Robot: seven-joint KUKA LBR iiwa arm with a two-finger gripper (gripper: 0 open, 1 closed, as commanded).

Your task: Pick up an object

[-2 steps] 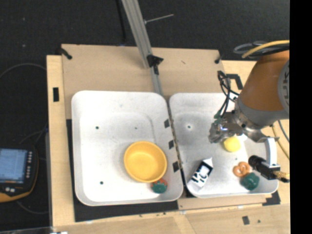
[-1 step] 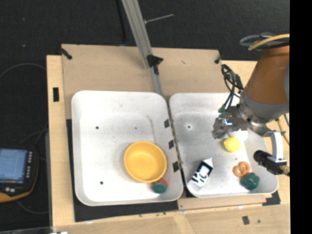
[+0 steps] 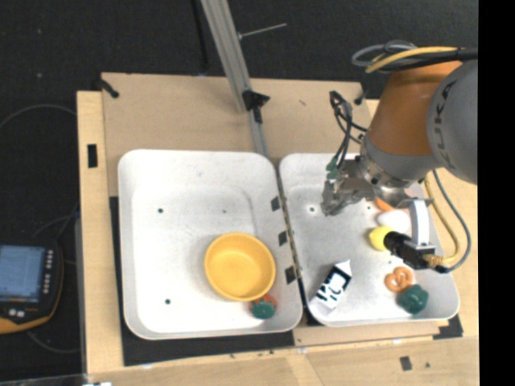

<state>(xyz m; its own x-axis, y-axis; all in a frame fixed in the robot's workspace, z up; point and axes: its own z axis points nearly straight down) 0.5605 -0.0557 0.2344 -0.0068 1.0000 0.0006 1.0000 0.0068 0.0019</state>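
My gripper [image 3: 335,200] hangs over the upper middle of the right bin [image 3: 306,175], above bare bin floor, with nothing seen in it. A white and black carton [image 3: 332,285] lies tilted near that bin's front edge, below the gripper. To the gripper's right sit a yellow object [image 3: 377,237] and a white and orange object [image 3: 392,215], partly hidden by the wrist. An orange ring-shaped item [image 3: 398,279] and a dark green item [image 3: 414,299] rest in the front right corner.
The left bin [image 3: 161,183] holds a yellow bowl [image 3: 239,265] and a small green and red item [image 3: 263,307] at its front right corner. A metal pole [image 3: 233,63] slants up from the back of the bench.
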